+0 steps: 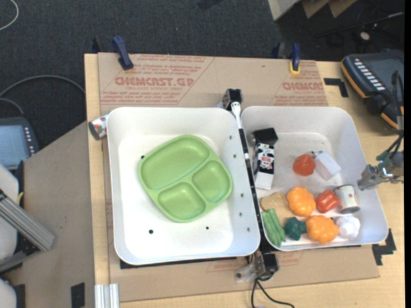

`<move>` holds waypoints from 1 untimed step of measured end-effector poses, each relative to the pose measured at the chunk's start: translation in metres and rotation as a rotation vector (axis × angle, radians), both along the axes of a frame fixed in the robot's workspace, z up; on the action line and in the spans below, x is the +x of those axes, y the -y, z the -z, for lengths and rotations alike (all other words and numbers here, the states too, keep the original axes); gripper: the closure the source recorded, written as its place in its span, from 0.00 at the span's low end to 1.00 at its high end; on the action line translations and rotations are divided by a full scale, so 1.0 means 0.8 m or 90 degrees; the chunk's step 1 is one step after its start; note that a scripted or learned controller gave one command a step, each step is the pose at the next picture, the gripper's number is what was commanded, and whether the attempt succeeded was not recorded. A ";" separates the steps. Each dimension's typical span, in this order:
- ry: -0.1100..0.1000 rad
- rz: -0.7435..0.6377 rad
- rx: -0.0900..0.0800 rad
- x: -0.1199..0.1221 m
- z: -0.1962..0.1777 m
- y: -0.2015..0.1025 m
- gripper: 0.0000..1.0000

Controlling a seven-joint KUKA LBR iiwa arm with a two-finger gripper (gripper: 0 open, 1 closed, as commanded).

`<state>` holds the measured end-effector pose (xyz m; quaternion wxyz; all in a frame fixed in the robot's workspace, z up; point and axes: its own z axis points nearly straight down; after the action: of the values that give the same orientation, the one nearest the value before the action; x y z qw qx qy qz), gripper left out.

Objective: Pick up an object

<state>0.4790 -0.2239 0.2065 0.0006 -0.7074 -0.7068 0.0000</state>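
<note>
In right bin (334, 124): two orange peppers (300, 201), one tomato (304, 165), one can (347, 198).

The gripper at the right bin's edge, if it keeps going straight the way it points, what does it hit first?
Likely the small metal can. The gripper sits at the right bin's rim, aimed left into it, and the can lies nearest in that line. Its height above the can is unclear.
</note>
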 end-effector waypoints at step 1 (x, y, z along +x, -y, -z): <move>0.002 0.000 -0.002 0.001 -0.007 0.001 1.00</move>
<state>0.4796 -0.2243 0.2117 -0.0016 -0.7073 -0.7069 -0.0004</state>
